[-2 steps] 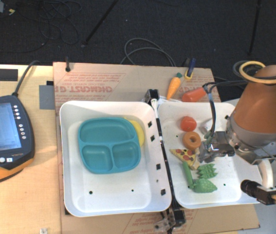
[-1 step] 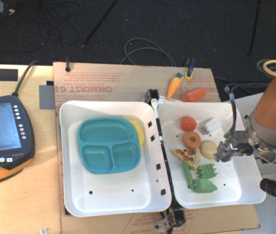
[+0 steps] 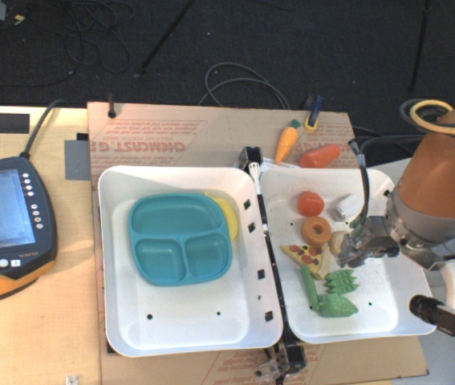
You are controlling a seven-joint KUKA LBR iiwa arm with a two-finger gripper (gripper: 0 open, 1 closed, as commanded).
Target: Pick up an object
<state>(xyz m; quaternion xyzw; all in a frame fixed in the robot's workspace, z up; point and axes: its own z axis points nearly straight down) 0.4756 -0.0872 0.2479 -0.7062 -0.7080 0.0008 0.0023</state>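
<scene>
My gripper [image 3: 354, 251] hangs low over the middle of the right bin [image 3: 375, 315], reaching in from the right. It is just above a green leafy toy [image 3: 340, 280] and beside a beige piece [image 3: 337, 242]. To its left lie a brown donut [image 3: 317, 231], a red tomato [image 3: 310, 204] and a pizza slice [image 3: 302, 255]. A small grey object [image 3: 344, 210] sits behind the gripper. A second green leafy toy [image 3: 338, 305] and a green bean [image 3: 310, 286] lie toward the bin's front.
The left bin [image 3: 131, 319] holds a teal divided tray [image 3: 181, 238] with a yellow item [image 3: 228, 214] under its right edge. A carrot [image 3: 287, 141] and a red pepper [image 3: 321, 156] lie on the cardboard behind the right bin. A tablet [image 3: 2, 215] sits far left.
</scene>
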